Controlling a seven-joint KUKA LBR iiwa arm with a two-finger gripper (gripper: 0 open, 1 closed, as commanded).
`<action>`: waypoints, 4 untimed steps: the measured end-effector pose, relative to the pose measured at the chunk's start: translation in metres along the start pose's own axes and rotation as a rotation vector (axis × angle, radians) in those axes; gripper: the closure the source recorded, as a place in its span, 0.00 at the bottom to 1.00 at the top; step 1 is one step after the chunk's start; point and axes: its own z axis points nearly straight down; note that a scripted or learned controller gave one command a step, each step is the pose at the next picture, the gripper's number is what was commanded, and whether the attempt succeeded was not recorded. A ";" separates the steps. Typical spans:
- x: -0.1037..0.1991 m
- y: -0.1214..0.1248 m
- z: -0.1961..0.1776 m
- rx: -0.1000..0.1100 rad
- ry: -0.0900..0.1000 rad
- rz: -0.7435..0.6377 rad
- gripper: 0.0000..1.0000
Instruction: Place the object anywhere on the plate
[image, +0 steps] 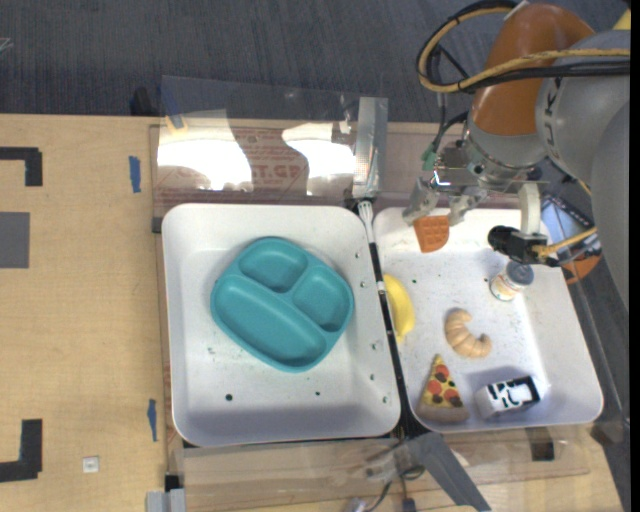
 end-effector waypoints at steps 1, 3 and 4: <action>0.080 -0.001 0.018 0.004 0.004 -0.004 1.00; 0.104 -0.048 -0.025 -0.009 0.003 0.002 1.00; 0.097 -0.106 0.017 0.001 0.001 0.002 1.00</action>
